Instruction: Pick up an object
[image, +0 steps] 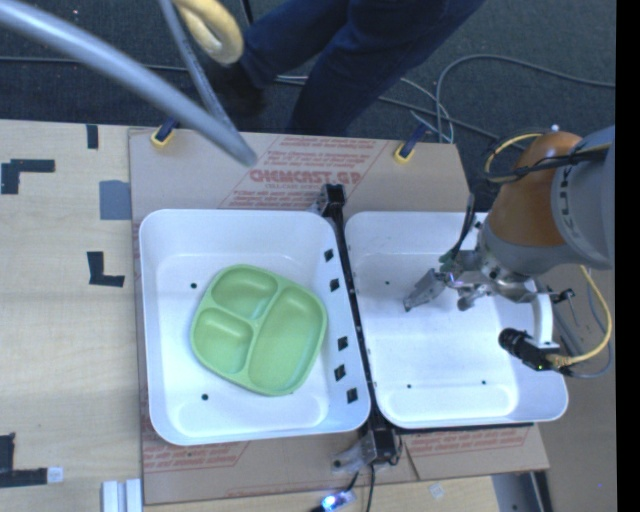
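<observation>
Grey KUKA arm with orange band (535, 195) reaches in from the right, wrist over the right shallow white plastic bin (450, 400). Gripper (425, 290) sits above that bin's upper-middle floor, fingers pointing left toward the divider. Gripper looks narrow, finger tips close together, nothing visible between them; exact gap hard to read at this slant.

Task object: light green divided plastic plate with three compartments (260, 328), lying flat in the left shallow white plastic bin (160, 300). It is well left of the gripper and a bit lower in frame, on the far side of the black divider strip (345, 300) where the two bins meet. Plate is apart from the gripper, not touched. Plate sits roughly centred in its bin, rotated at a diagonal, right edge near but not touching the bin's right wall.

Black cylindrical fitting with yellow cable (530, 350) hangs off the wrist, right of and below the gripper, over the right bin's right side.

Both bins rest on a brown cardboard sheet with red printed lettering (300, 170) on the light wooden worktop (60, 350); lettering is up and left of the gripper. Yellow clamps (162, 133) hold the cardboard's far edge. Grey metal pole (130, 70) crosses the top left corner, far from the gripper. Black tape marks (100, 268) on the worktop at far left.
</observation>
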